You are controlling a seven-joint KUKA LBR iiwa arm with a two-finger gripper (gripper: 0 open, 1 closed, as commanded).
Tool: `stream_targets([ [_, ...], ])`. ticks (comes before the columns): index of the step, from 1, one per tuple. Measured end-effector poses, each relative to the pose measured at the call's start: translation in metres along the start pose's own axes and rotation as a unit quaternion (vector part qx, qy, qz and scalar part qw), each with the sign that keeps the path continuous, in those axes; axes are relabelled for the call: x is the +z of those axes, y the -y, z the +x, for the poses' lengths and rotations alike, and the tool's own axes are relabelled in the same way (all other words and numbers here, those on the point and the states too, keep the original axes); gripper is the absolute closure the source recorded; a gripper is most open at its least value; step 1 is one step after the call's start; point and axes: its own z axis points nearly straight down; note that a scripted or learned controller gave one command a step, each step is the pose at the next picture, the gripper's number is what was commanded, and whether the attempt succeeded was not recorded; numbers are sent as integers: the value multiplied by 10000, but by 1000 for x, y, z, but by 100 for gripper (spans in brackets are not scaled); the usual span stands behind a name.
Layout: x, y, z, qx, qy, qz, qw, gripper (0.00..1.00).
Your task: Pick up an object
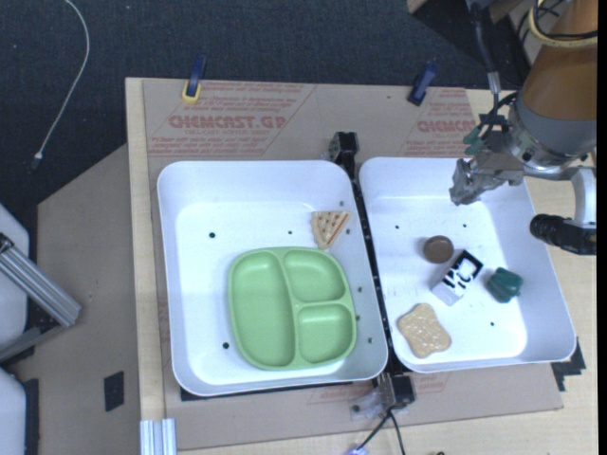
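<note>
1. The left shallow white plastic bin (180,254) holds a pale green three-compartment plastic tray (289,308), lying flat toward the near side. It looks too broad for a two-finger grasp, so it is probably not the intended pick.
2. A small tan waffle-patterned wedge (329,226) lies just beyond the tray's far right corner, close to the wall between the bins. That wall could crowd a finger coming down on it.
3. The right shallow white plastic bin (541,339) carries the loose pieces: a round brown disc (438,248), a small black-and-white block (457,278) just near-side of it, a dark green chunky piece (505,283) to the right, and a flat beige toast-shaped piece (423,330) nearest the front edge.
4. These four sit close together yet mostly apart, so each could take a separate grasp; the disc and block are the tightest pair.
5. The tool (467,190) hangs over the far part of the right bin, above bare floor, well apart from every piece and holding nothing. Whether it is spread or closed cannot be told.
6. Both bins rest on a cardboard-covered worktop (285,121), clamped at the far edge, presumably to keep the sheet from shifting.
</note>
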Motion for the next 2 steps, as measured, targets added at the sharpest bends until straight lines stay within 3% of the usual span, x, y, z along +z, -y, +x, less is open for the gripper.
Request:
stream_targets([
  [2, 12, -15, 115, 3, 2, 10, 10000, 100],
])
